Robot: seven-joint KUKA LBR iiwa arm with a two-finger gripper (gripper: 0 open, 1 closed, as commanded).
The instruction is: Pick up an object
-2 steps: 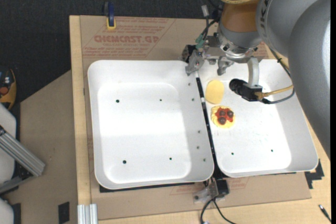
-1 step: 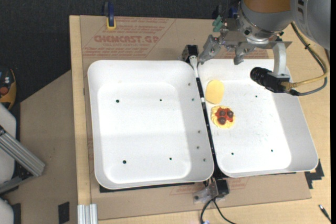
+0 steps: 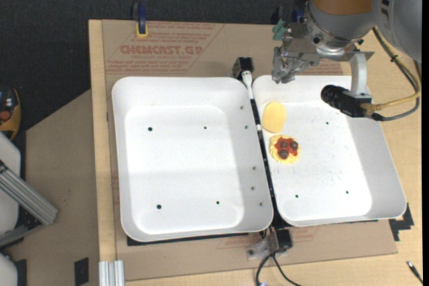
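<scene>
target: yellow piece (image 3: 273, 116), right bin (image 3: 348, 177), looks light, smooth, rounded
grip: across narrow width
alt: berry tart toy (image 3: 284, 149), flat
end effector (image 3: 284, 72): above bin's far edge, finger state unclear

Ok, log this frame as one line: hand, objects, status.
hand: over right bin's far-left corner | yellow piece, berry-topped piece: in right bin near divider | status: nothing picked

red print on the brown board (image 3: 167, 43) behind the bins reads "chemcast gp"; smaller lines beneath are illegible.
</scene>
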